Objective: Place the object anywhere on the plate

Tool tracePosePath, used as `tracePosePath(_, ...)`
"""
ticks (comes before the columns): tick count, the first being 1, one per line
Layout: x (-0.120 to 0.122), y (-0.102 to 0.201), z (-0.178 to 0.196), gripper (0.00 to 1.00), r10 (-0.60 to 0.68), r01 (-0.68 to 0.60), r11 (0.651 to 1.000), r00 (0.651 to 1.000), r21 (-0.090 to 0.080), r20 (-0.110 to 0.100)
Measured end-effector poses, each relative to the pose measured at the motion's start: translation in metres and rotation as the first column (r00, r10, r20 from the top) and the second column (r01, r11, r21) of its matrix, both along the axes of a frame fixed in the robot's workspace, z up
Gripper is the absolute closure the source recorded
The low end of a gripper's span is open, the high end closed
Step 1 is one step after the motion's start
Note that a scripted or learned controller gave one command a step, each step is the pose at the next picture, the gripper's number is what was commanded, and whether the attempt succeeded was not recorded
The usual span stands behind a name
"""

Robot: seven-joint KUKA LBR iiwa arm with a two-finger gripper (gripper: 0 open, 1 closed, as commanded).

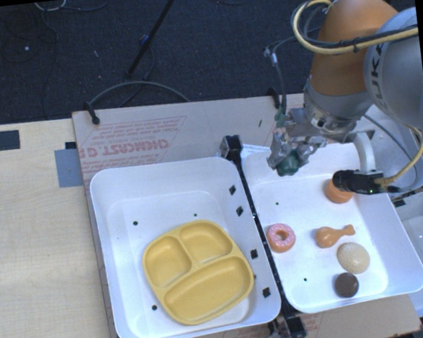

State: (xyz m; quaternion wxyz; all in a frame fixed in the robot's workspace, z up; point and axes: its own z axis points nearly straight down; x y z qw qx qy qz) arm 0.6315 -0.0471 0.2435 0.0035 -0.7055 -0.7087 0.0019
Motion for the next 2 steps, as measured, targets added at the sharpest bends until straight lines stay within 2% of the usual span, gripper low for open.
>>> tracePosePath(1, -0.004, 0.055, 0.003, 1.0, 0.001, -0.001, 1.0, 1.0, 0.0, 0.001)
tracePosePath(2, 0.001, 0.107, -0.014, 1.0, 0.001, -0.001, 1.0, 1.0, -0.001, -0.001)
